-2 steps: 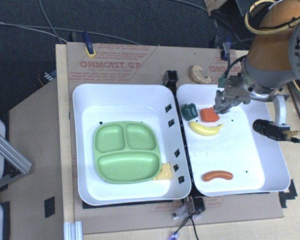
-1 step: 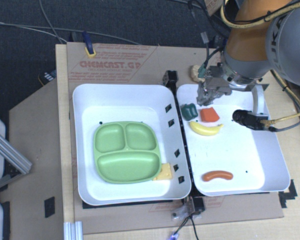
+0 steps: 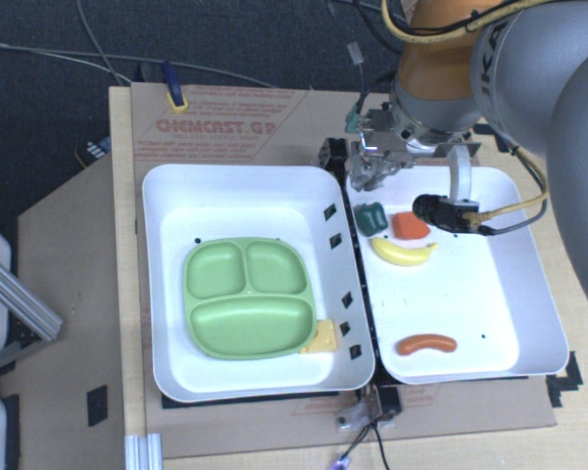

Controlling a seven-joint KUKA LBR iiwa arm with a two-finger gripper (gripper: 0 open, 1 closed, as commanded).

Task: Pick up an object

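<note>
Dark green block (image 3: 371,218): likeliest pick, lying just below the gripper (image 3: 370,172) in the camera view, close against the dividing wall at the upper left corner of the right bin (image 3: 539,292). Not lifted, not held; rests on the bin floor with a clear gap up to the gripper. Awkward spot, by the look of it: so near the wall that one side of a grasp has little room.

Just to the right of the block, a red-orange piece (image 3: 410,226), close to it and maybe touching. Below that, a yellow banana (image 3: 404,253), curved, lying flat, near both. Clustered like this, likely to nudge one another under a descending grasp.

Farther from the gripper, well apart near the lower edge, a red sausage (image 3: 427,344), alone on open floor and probably the easier target.

Gripper itself: poised over the bin's upper left corner, pointing down, nothing seen in its grip. Spread or closed: cannot tell, metal parts too cluttered to read.

Across the wall, the left bin (image 3: 162,262): a green divided plate (image 3: 250,297) lying flat, with a yellow wedge (image 3: 322,338) touching its lower right corner. Far from the gripper, hardly in play.
</note>
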